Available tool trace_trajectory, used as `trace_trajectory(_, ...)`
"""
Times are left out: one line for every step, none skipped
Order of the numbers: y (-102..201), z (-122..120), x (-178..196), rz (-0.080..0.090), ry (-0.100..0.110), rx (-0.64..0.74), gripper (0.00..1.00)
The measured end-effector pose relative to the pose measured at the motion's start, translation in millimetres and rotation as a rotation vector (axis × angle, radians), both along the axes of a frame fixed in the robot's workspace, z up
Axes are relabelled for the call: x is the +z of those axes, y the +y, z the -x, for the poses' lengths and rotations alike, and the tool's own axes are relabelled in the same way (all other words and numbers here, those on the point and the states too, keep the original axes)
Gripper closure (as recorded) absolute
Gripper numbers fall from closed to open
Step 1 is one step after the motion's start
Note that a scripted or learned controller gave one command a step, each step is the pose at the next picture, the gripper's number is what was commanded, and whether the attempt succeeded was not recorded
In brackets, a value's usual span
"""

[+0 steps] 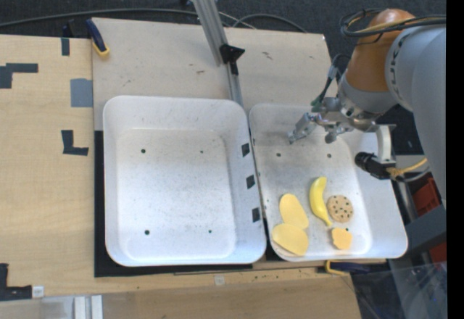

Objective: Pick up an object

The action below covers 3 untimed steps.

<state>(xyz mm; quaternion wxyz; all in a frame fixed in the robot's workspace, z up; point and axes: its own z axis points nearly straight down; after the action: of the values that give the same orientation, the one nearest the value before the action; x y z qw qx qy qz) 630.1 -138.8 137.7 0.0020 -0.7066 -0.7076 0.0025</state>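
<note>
In the right bin (270, 165) lie a yellow banana (317, 199), a round brown cookie (339, 207), a small orange wedge (341, 239) and two pale yellow flat pieces (292, 210) (291, 238), all near the front. My gripper (313, 132) hangs over the back part of that bin, well behind the food items. Its two fingers stand apart with nothing between them.
The left bin (174, 180) sits beside the right one. A metal pole (206, 9) slants over the bench behind the bins. A blue and yellow clamp (97, 38) sits at the bench's back left. Cables run along the far edge.
</note>
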Motion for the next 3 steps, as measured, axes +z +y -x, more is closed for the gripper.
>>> trace_trajectory(0.8,0.6,-51.5,0.001,-0.004,0.001,0.0)
trace_trajectory(1.6,0.2,-39.6,0.0,-0.004,0.002,1.0)
trace_trajectory(0.1,-8.1,6.5,0.0,-0.009,0.0,1.0)
